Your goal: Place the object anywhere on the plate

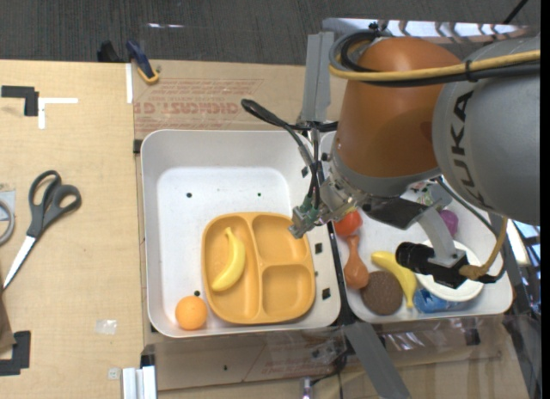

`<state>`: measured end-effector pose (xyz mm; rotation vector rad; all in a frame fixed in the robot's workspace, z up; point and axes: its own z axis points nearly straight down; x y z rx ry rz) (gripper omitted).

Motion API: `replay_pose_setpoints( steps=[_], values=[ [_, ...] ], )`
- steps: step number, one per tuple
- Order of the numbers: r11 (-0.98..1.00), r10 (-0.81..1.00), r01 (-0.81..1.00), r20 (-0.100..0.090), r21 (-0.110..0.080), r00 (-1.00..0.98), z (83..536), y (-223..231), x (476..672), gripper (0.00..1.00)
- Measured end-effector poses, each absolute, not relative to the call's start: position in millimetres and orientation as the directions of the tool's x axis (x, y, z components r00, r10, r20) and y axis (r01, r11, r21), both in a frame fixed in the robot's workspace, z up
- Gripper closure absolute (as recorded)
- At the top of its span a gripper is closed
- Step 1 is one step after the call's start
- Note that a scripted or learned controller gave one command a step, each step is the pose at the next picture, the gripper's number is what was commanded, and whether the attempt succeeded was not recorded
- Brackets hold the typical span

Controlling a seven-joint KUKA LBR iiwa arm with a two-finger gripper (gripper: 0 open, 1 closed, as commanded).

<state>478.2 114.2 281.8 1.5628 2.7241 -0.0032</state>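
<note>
Nearest to the camera, the yellow plate (258, 267) lies in the left bin (159, 217), with a banana (226, 258) in its left compartment and an orange ball (191, 312) just beside its lower left corner. Farther back, the end effector (303, 216) hangs at the plate's upper right rim, near the wall between the bins. I cannot tell its state, or whether it carries an object. In my judgement, the plate's free compartments lie just left and below it.
</note>
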Motion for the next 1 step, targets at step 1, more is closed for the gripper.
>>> replay_pose_setpoints(
  steps=[1],
  values=[
    [0.765,0.644,0.644,0.0,-0.002,-0.765,240.2,88.1,478.3,1.0]
  ],
)
